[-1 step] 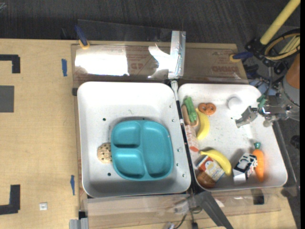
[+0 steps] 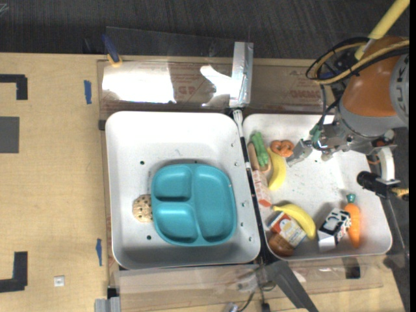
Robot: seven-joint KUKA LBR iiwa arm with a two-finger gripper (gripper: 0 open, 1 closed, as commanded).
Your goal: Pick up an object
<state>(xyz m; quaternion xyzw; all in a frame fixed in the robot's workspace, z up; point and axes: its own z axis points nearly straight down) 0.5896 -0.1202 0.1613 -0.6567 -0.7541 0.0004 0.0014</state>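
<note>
Cardboard-brown worktop [image 2: 52, 174] carries two white bins; the left bin [image 2: 123, 135] holds a teal divided plate [image 2: 193, 202] and a cookie [image 2: 142, 208]. From where I stand, the pincer [image 2: 304, 149] hangs low in the right bin [image 2: 377, 242], nearest the small orange pretzel-like toy [image 2: 282, 147] and a yellow banana [image 2: 278, 171]; whether it is released or clenched I cannot tell. That banana looks like light, hard, slick plastic. I'd guess gripping across its middle is safest.

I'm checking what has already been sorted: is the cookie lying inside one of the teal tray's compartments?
No, the cookie lies on the left bin's white floor, against the left edge of the teal tray.
</note>
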